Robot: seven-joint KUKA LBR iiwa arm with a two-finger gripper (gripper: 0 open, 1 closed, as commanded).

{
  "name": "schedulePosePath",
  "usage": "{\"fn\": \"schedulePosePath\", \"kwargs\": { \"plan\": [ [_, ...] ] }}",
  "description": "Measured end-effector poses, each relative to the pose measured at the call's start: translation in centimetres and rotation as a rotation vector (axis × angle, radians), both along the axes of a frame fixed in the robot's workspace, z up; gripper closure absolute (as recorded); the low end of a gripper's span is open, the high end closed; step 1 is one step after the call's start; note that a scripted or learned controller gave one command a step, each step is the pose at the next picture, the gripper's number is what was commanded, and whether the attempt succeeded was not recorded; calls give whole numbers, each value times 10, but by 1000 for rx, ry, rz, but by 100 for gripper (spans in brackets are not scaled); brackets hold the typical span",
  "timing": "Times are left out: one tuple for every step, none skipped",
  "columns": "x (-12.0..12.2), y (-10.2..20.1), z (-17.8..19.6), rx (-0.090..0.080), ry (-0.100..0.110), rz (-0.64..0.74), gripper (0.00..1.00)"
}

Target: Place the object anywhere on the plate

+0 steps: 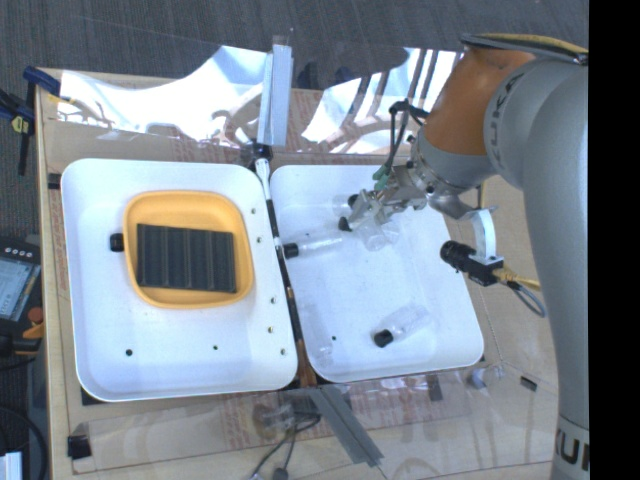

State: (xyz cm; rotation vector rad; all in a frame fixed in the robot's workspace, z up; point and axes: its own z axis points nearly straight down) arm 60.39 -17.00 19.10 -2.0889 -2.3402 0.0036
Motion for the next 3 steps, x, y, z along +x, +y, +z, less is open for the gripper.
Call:
{"fn": "schedulePosePath", "kwargs": {
  "plan": [
    [-3, 47, -5, 0, 1, 117, 100],
    [-3, 47, -4, 0, 1, 117, 0],
    [-22, 26, 1, 1, -1, 433, 0]
  ]
}}
